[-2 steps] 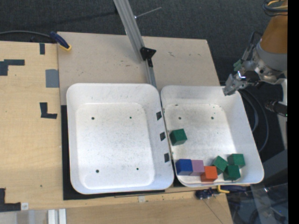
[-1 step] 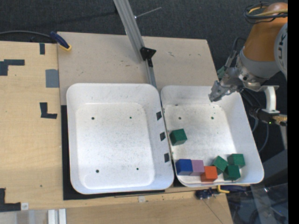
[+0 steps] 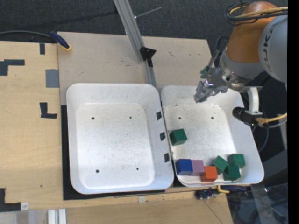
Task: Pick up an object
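The robot's hand [image 3: 203, 94] hangs over the far rim of the right bin [image 3: 243, 125], nothing visible between its fingers, and whether they are spread or closed cannot be told. The nearest block, a lone green cube [image 3: 178, 136], lies below and slightly left of the hand, toward the camera; it is squarish with no clear long axis. A cluster of blocks [image 3: 212, 167] sits farther off, along the bin's near edge.

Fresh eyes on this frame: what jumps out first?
The grey-and-orange arm at upper right, its hand over the far rim of the right bin. Next, the cluster of coloured blocks along that bin's near edge, with one green block sitting apart near the left wall.
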`<state>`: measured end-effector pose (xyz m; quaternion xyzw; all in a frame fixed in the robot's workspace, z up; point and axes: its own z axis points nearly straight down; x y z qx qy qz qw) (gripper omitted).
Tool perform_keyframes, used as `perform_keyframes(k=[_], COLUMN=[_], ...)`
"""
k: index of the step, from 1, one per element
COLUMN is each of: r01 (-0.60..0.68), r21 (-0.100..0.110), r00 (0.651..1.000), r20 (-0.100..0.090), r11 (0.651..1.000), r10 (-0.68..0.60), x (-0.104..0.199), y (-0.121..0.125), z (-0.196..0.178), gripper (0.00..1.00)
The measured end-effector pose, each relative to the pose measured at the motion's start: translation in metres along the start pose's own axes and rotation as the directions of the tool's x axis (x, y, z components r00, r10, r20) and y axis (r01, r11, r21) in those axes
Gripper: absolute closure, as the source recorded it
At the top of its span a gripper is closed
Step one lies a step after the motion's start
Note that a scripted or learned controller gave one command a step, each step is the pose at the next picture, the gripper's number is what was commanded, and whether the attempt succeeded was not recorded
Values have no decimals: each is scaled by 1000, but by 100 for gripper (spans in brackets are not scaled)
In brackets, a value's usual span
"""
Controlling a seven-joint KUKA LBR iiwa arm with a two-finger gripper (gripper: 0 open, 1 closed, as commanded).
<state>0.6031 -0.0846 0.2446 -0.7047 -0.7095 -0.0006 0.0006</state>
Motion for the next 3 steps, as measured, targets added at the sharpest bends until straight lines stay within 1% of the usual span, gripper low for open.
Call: perform_keyframes(k=[1,2,3], r01=[-1,1,1], r21=[3,2,3], r00=[1000,1000,1000], r20=[0,0,0], r11=[1000,1000,1000], r10=[1,-1,-1], x=[50,102,151], y=[-10,-25,-48], z=[12,2,-2], gripper=[100,100,100])
